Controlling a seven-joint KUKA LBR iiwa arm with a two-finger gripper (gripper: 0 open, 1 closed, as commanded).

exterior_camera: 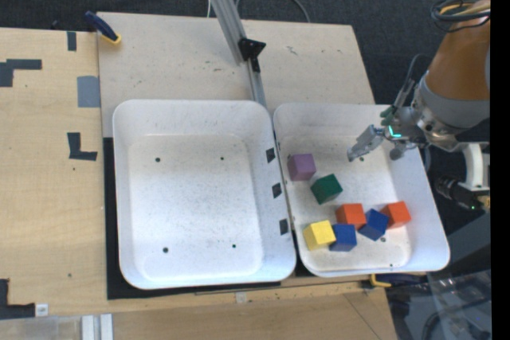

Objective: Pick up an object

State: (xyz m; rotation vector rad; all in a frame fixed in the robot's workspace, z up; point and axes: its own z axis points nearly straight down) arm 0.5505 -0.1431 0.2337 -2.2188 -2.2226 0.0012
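Observation:
Several small cubes lie in the right bin (319,119): a purple one (301,166), a green one (326,188), an orange one (351,214), a yellow one (320,233), two blue ones (344,237) (374,224) and another orange one (397,213). My gripper (378,149) hangs over the right bin's upper right part, above and to the right of the green cube. Its fingers stand open with nothing between them.
The left bin (127,171) sits beside the right one, sharing a middle rim. A slanted metal rail (227,4) runs from the top down to the bins' junction. A blue and yellow tool (103,28) lies on the bench at the far left.

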